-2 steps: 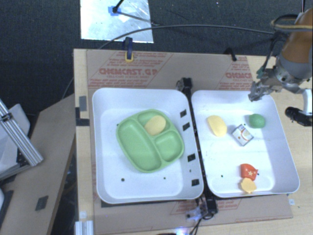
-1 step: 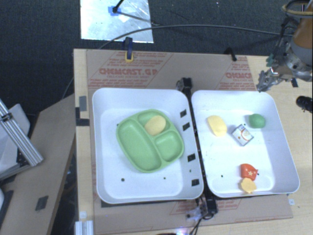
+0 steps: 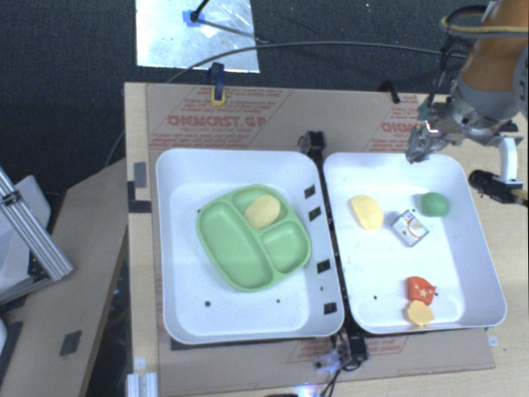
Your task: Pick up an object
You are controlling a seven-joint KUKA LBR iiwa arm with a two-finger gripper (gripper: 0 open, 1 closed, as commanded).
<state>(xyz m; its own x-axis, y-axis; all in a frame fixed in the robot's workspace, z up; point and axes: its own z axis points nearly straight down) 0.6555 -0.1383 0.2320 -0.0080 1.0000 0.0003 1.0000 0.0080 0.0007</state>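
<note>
In the right bin lie five small things, any of which could be picked. A pale yellow, oblong piece rests at about ten o'clock from the bin's centre, smooth and rounded like a soft wedge. Just to its three o'clock side sits a small silver-and-white packet, boxy, tilted on a corner, with a shiny face. At one o'clock from the packet, near but apart, is a round green ball with a matte skin. Toward six o'clock of the bin, a red piece with a pale mark touches a small orange-yellow lump lying just below it.

The gripper hangs at the bin's twelve o'clock rim, well apart from every item; whether its fingers are spread or pressed together I cannot tell, and nothing shows between them.

The left bin holds a green divided tray, and a yellow rounded piece sits in the tray's compartment at one o'clock.
</note>
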